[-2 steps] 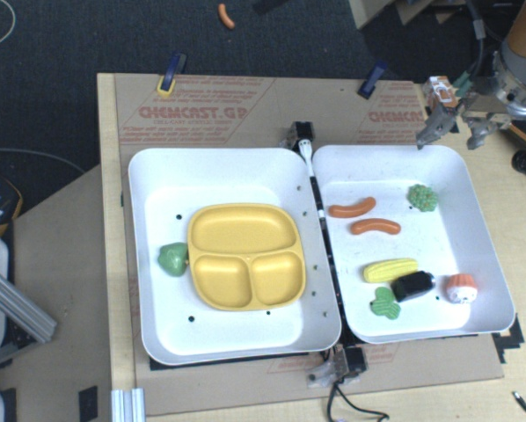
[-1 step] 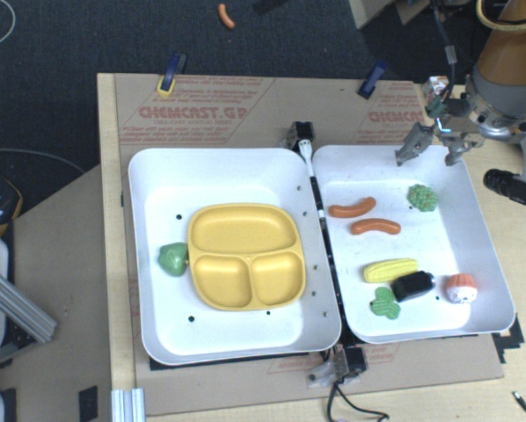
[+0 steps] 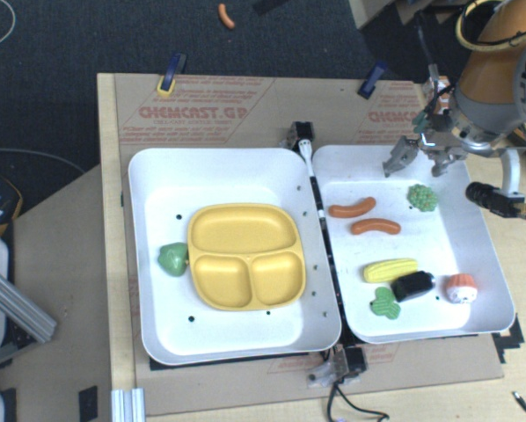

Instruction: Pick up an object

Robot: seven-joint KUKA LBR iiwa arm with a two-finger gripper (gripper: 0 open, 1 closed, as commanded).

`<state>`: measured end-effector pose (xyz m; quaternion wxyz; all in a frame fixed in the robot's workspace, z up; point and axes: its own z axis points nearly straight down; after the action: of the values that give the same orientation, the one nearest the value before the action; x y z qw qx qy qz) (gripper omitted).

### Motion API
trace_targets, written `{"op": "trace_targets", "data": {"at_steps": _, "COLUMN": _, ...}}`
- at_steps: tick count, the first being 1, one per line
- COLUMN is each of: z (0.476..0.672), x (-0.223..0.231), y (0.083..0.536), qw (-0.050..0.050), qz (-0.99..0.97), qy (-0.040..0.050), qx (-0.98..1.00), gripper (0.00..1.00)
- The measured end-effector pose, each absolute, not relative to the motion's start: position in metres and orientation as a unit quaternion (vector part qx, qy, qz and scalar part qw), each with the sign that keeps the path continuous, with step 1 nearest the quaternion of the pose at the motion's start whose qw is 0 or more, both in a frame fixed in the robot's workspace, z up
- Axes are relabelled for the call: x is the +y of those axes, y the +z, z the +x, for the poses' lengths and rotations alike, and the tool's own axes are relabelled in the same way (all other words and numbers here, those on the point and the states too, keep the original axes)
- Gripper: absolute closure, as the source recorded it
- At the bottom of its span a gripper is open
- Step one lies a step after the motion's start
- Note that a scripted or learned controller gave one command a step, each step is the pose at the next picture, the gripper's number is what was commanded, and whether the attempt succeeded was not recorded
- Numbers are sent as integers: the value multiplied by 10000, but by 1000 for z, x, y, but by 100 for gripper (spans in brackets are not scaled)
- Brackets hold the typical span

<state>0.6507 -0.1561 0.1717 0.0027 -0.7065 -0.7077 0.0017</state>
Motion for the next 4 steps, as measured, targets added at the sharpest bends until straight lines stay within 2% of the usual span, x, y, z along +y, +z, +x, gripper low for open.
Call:
{"op": "trace_targets", "data": {"at_steps": 1, "z": 659, "x": -159, "y": 116, "qw": 18, "qz": -7064, "qy": 13, "qx": -7078, "gripper": 0}}
{"op": "trace_targets", "data": {"at_steps": 2, "z": 660, "x": -158, "y": 84, "qw": 7, "qz": -7062, "qy": 6, "qx": -7081, "gripper": 0}}
{"op": "trace_targets", "data": {"at_steps": 3, "z": 661, "x": -158, "y": 97, "qw": -15, "qz": -7061, "qy": -7, "qx": -7081, "gripper": 100}}
{"op": "trace_targets", "data": {"at_steps": 4, "z": 664, "x": -153, "y": 160, "qw": -37, "qz": -7067, "qy": -21, "qx": -7075, "gripper": 100}}
